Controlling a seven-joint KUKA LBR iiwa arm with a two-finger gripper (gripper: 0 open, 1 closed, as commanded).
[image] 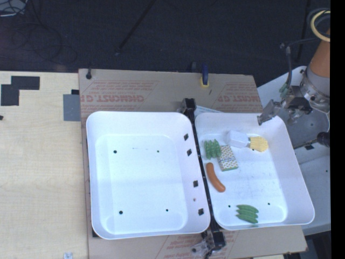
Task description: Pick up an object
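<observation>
The left bin (140,171) has nothing to grab. The right bin (291,198) holds green beans (212,148), an orange carrot (215,177), a checked block (228,158) and yellow corn (259,143). The gripper (280,108) hangs at the bin's one o'clock corner holding nothing; I think it should drop straight onto the corn.
</observation>
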